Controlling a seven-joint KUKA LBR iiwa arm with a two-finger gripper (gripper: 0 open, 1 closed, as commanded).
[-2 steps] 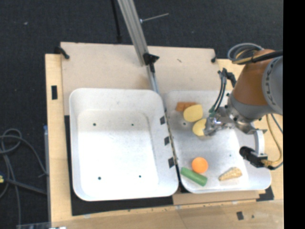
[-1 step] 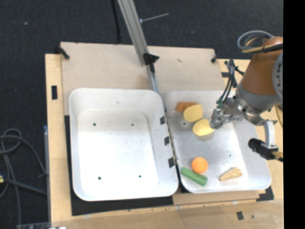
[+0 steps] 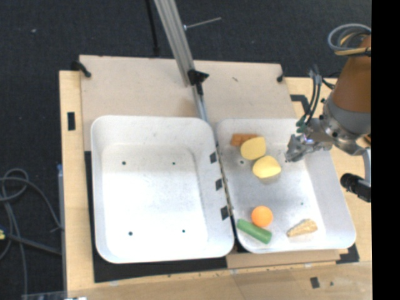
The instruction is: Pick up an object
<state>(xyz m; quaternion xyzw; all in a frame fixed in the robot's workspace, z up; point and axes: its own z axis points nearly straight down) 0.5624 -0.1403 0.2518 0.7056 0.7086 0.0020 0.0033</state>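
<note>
The arm (image 3: 351,99) reaches in low over the right bin (image 3: 325,192); whether its jaws are spread I cannot tell. Beside them lie two smooth yellow lumps (image 3: 260,157); farther off, an orange ball (image 3: 262,216).

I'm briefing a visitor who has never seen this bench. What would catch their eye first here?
The bright pieces in the right bin: two yellow lumps near its middle, an orange ball with a green stick beside it at the near edge. Next, the grey arm with its orange band, its gripper poised over that bin's right side, close to the yellow lumps.
</note>
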